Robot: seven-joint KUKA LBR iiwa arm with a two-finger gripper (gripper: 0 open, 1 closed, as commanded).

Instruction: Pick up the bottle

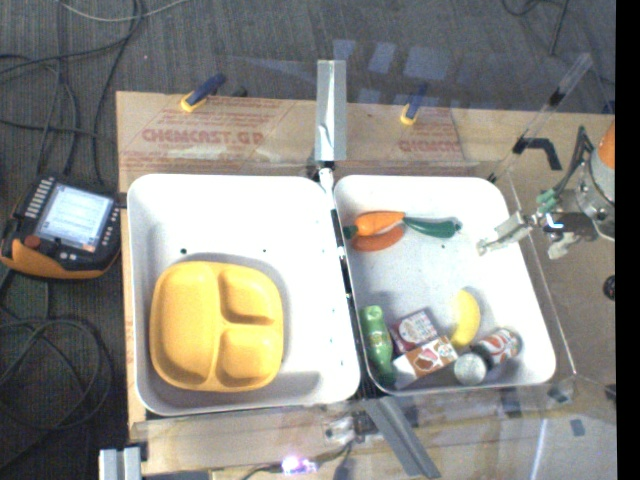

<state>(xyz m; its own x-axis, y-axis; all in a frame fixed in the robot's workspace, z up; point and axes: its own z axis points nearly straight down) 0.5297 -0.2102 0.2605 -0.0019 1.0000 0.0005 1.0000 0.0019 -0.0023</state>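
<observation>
The bottle [377, 334] is small and green. It lies lengthwise against the left wall of the right bin [520, 268], near the front corner. My gripper [497, 237] hovers over the right bin's right rim, about halfway along it. It is well up and to the right of the bottle, with nothing visibly in it. The arm's wrist [598, 183] sits at the view's right edge.
The right bin also holds an orange carrot toy with a green top [380, 228], a yellow fruit [465, 315], two small boxes [425, 341], a can [497, 346] and a grey ball [470, 368], crowded beside the bottle. A yellow divided plate [218, 323] lies in the left bin.
</observation>
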